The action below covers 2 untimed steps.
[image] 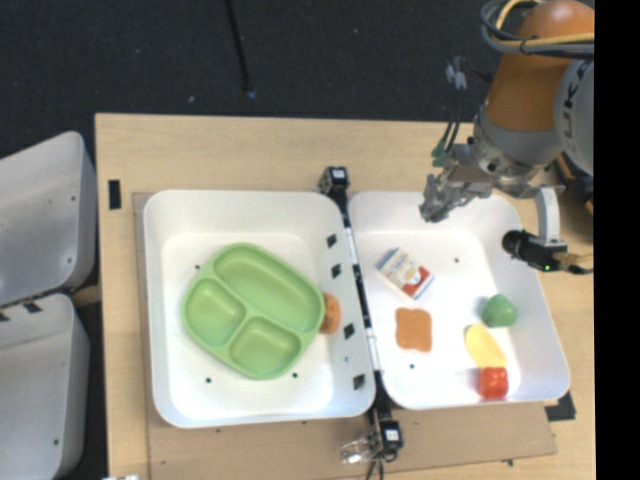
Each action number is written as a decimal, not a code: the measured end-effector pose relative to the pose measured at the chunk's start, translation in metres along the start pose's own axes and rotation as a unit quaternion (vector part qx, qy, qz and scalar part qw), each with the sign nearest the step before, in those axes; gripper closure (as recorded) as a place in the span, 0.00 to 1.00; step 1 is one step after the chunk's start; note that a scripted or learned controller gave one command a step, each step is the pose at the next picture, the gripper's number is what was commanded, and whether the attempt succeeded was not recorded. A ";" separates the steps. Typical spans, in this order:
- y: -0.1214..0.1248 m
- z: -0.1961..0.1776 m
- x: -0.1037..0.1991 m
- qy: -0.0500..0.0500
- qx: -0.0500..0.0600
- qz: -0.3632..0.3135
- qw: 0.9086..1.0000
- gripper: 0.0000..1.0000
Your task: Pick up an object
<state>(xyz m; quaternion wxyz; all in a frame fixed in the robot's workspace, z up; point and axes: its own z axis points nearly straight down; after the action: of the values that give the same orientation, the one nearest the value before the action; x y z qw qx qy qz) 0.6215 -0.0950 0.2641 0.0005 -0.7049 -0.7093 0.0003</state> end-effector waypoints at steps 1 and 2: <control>-0.012 0.007 0.040 0.000 0.000 0.001 1.000 1.00; -0.036 0.011 0.084 0.000 0.000 0.000 1.000 1.00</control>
<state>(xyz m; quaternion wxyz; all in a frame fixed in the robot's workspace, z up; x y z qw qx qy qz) 0.5847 -0.0109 0.2535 0.0009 -0.7052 -0.7090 0.0003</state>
